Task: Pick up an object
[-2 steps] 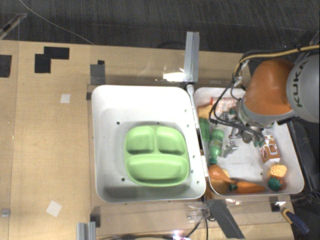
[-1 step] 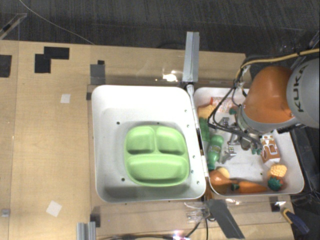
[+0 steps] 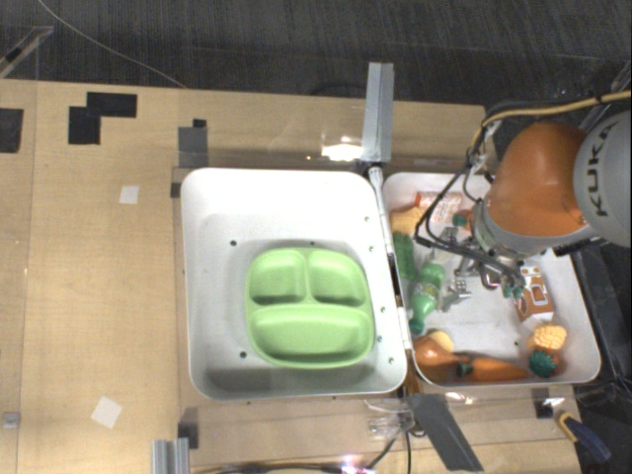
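**Gripper low in the right bin, over the toy food**

The grey arm w/ orange band [image 3: 533, 181] reaches down into the right shallow white bin [image 3: 583, 349]. The two-finger gripper [image 3: 464, 289] hangs just right of the green bottle-shaped toy [image 3: 427, 286], near that bin's middle. Whether the fingers are spread or pressed together: can't tell, cables and wrist hardware clutter that spot. Nothing visibly sits between them; contact w/ the bottle toy also can't be told.

Counts, placed relative to the gripper:
- 2 white bins, side by side; the left shallow white bin [image 3: 212, 265] lies well to the left.
- 1 light green plastic tray w/ three compartments [image 3: 310, 304], in the left bin, flat.
- 1 green bottle toy, just left, tilted, running top to bottom along the bin's left side.
- 1 orange carrot-shaped toy [image 3: 484, 368], below, lying on its side along the bin's lower wall.
- 1 yellow corn-like toy [image 3: 549, 339], below-right, w/ a small dark green piece [image 3: 542, 364] touching or just beside it.
- 1 small brown-and-white packet [image 3: 533, 296], right.
- Some pale and reddish items [image 3: 434, 210] above-left, near the top wall; too jumbled and partly hidden by cables to count or name.

All pickable items lie in the right bin, none lifted.
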